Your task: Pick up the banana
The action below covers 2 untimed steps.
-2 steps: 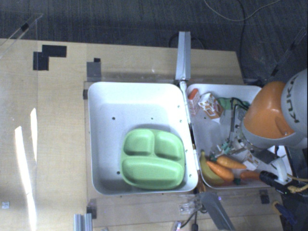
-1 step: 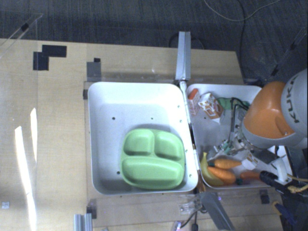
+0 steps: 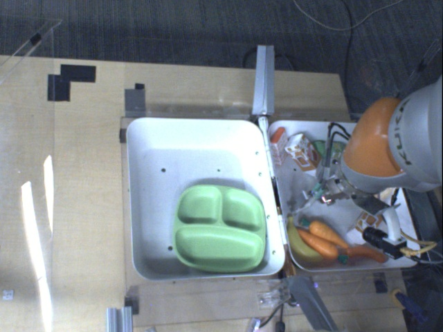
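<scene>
Two fingers on my gripper (image 3: 320, 194) hang over the right bin (image 3: 408, 221), but whether they're spread or pressed together I cannot tell. Below them the banana (image 3: 299, 243) lies in the front left corner, tucked under two carrots (image 3: 325, 236). I'd judge it light, soft, easily bruised; take it across its exposed middle, gently

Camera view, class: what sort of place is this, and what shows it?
Probably a robotics lab bench: a grey arm with an orange band reaches over two shallow white bins, one holding a green sectioned plastic plate, the other toy carrots.
</scene>
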Motion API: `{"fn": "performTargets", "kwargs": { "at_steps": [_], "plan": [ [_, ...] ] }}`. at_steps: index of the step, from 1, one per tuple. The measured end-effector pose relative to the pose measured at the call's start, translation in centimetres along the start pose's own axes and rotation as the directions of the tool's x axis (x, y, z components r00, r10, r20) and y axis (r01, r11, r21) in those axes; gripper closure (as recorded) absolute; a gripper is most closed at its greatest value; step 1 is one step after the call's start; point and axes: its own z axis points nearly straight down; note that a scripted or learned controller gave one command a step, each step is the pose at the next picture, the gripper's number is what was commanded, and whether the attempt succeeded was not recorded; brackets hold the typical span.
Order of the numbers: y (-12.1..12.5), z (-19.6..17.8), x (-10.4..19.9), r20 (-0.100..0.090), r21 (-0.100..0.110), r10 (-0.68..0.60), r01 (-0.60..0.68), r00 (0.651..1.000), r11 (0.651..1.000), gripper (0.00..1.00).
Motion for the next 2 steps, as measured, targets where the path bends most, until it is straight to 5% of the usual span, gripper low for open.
{"fn": "performTargets", "kwargs": {
  "at_steps": [1, 2],
  "plan": [
    [0.0, 0.0, 0.0, 0.0, 0.0, 0.0, 0.0, 1.0, 1.0, 0.0],
    [-4.7, -0.1, 0.6, 0.004, -0.006, -0.144, 0.144, 0.99, 0.99, 0.0]
  ]
}}
